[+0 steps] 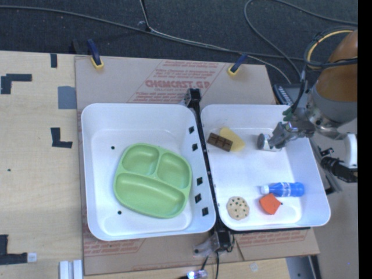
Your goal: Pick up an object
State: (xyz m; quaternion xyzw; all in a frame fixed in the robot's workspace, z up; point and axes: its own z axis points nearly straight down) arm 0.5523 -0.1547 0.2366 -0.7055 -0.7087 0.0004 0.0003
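The right bin holds a brown chocolate bar lying against a yellow block near its back left. A round cookie sits at the front. A blue and white bottle lies on its side beside an orange piece at the front right. My gripper hangs low over the back right of this bin, right of the yellow block, with nothing visible between its fingers.
A green divided plate lies in the left bin. A black divider with clips runs between the bins. Cables cross the dark floor behind the bench. Blue and yellow clamps hold the cardboard.
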